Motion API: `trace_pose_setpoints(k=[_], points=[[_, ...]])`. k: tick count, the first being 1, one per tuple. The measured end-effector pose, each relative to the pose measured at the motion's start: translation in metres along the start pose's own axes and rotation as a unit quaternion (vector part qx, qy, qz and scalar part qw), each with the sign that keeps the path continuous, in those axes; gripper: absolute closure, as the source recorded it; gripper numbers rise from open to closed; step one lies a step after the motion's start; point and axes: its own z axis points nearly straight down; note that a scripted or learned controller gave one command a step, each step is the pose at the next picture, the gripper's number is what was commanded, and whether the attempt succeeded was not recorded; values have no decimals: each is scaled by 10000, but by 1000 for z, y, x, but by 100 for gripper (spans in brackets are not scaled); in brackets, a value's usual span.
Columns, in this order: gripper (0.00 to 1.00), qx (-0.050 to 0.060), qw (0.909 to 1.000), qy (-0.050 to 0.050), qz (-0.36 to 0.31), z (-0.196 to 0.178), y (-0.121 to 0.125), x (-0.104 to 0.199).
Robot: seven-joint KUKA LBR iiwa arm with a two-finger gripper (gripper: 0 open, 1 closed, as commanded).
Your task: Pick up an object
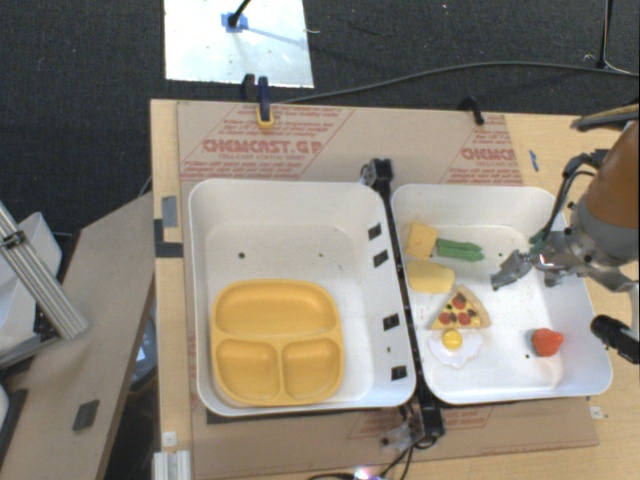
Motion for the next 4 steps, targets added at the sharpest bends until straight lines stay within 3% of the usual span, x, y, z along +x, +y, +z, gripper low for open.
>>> trace_pose_setpoints(k=[2,3,4], points=[[0,-36,10000,11,3,85,8,1],[100,-90,10000,-8,-1,70,12,1],[100,-47,10000,-15,-6,20,4,0]])
